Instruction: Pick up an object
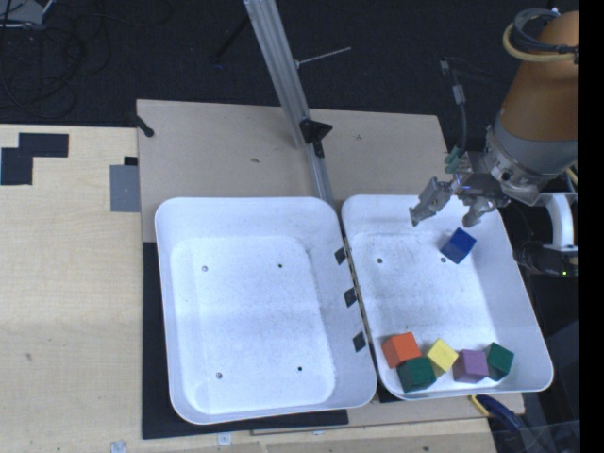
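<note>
The end effector [451, 202] hangs spread wide, holding nothing, above the blue cube [459, 245] at right of frame. This looks like the approach step; next it must descend around the cube and close.

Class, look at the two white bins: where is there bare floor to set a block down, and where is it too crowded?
The left bin offers bare floor from wall to wall. In the right bin, the middle is free, between the blue block and the front row. Crowded: the front edge, where orange, yellow, purple and two green blocks cluster. The gripper hangs over the far end.
</note>
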You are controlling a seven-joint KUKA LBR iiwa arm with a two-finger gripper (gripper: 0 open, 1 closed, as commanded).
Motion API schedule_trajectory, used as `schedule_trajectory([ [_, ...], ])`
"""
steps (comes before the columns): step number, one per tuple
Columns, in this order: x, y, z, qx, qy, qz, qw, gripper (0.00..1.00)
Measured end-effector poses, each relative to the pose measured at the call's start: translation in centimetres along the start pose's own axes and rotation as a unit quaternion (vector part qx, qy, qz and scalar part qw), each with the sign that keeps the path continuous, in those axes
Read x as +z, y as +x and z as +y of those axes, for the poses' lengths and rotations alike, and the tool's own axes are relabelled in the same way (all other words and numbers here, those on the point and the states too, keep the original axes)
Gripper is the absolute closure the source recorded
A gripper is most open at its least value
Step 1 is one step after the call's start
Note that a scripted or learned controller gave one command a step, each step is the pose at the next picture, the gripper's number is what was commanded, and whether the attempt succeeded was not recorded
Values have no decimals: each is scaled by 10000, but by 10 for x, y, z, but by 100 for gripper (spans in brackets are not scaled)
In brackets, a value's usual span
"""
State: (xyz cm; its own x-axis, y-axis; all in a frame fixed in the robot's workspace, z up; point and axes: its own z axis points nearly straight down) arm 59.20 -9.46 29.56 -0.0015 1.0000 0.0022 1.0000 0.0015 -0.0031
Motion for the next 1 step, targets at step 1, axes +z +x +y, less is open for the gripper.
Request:
schedule_trajectory([
  [1,24,-77,25,38,-2,-27,10000,0],
])
